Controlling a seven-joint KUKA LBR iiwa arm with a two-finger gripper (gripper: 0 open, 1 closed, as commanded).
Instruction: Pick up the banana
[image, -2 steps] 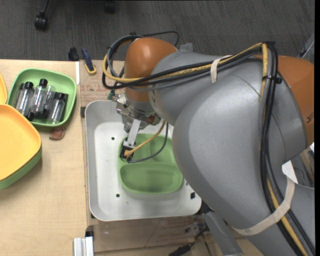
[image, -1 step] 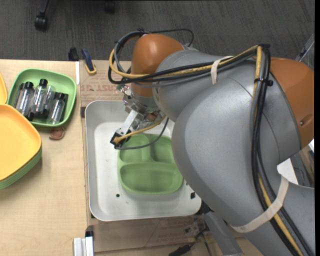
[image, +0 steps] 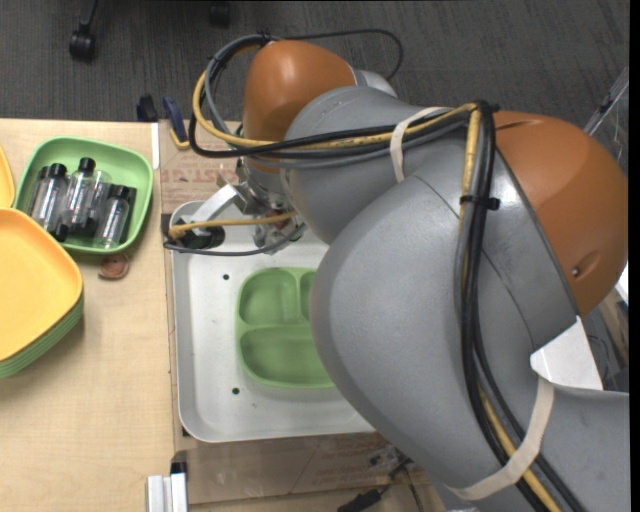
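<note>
My gripper (image: 268, 232) hangs over the far end of a white bin (image: 205, 340), just above the top edge of a green divided plate (image: 275, 335) that lies in the bin. The big grey arm with its orange bands (image: 420, 260) reaches in from the right and covers the right half of the bin and part of the plate.
Left of the bin is a wooden tabletop (image: 90, 420). On it stand a green tray (image: 85, 195) with several small dark-capped bottles and a stack of yellow plates (image: 30, 295). A small brown object (image: 116, 266) lies just below the tray.
</note>
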